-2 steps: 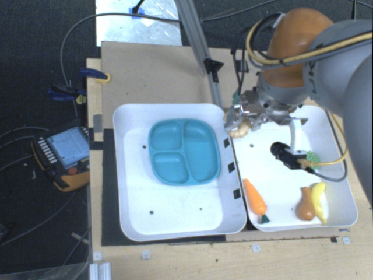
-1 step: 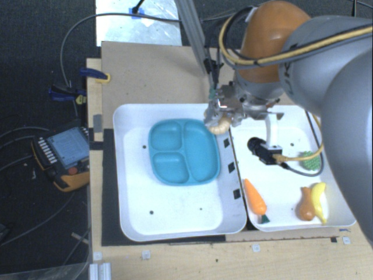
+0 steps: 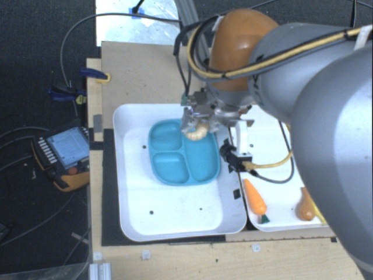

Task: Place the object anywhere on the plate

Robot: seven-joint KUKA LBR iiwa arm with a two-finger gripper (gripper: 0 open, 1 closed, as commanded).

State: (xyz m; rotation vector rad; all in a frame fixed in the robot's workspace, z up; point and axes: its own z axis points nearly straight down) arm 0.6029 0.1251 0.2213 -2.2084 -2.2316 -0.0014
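Two white bins sit side by side on the desk (image 3: pixel 175 241). Above the blue plate's (image 3: pixel 180 162) upper right corner, the tool (image 3: pixel 195 127) grips a pale yellowish object (image 3: pixel 197 133), directly over the plate.

Arm extended from right, pincer (image 3: pixel 195 127) lowered

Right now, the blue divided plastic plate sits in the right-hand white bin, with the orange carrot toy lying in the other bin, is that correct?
Not quite: the camera view shows the blue divided plastic plate in the left-hand white bin, not the right. The orange carrot toy does lie in the other, right-hand bin.
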